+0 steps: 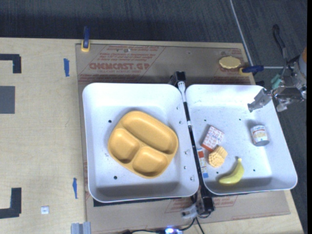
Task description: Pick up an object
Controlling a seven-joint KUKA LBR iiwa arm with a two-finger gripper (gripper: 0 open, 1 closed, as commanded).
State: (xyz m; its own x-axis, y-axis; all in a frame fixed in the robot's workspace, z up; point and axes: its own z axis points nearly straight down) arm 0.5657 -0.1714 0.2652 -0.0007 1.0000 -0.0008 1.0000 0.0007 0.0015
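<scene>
Two shallow white bins are set side by side on a brown board on the bench. The left bin (92, 130) is taken up by a yellow three-part tray (142, 143), which lies tilted across the middle of the bin floor, its one long section toward the far side and its two smaller sections toward the near side.

Four small things are gathered in the right bin (278, 179). A yellow banana (232, 173) is laid near the near wall, curved, with its tip pointing to the far right. Just to its left and slightly farther, a waffle-patterned yellow piece (217, 156) is seen, touching or nearly touching a small red-and-white box (212, 137) that lies tilted beyond it. A small can (260, 134) with a grey lid and a pale label is placed well apart from these, toward the right wall.

The gripper (265, 99) is seen at the far right corner of the right bin, at the end of the arm reaching in from the right edge. It is held above the bin's far right rim, apart from every object. Nothing is seen between its fingers; whether they are spread or closed cannot be told.

A round tan disc (229, 62) is seen on the board beyond the right bin.
</scene>
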